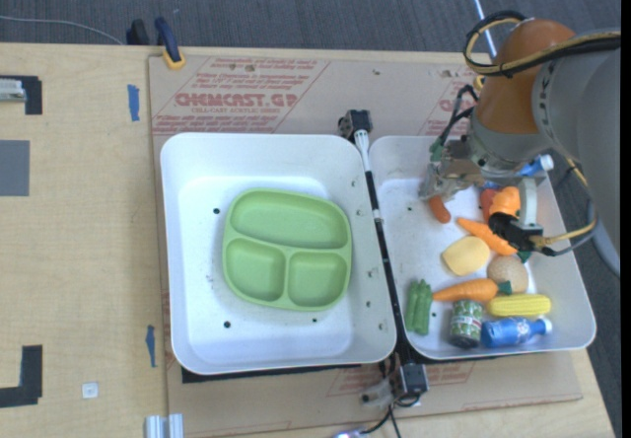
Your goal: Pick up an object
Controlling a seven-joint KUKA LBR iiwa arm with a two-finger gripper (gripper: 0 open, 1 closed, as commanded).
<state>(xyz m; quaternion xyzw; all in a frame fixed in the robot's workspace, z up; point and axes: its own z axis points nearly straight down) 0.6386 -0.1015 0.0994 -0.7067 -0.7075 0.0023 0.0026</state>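
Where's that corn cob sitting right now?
The corn cob lies in the right bin, near its front right corner, just above the blue can and right of the carrot.

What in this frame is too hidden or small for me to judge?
- Gripper: too small in the camera view to judge a grasp.
- Orange pepper: partly behind the arm's wrist.
- Blue bottle label: too small to read.
- Right bin: upper right corner covered by the arm.
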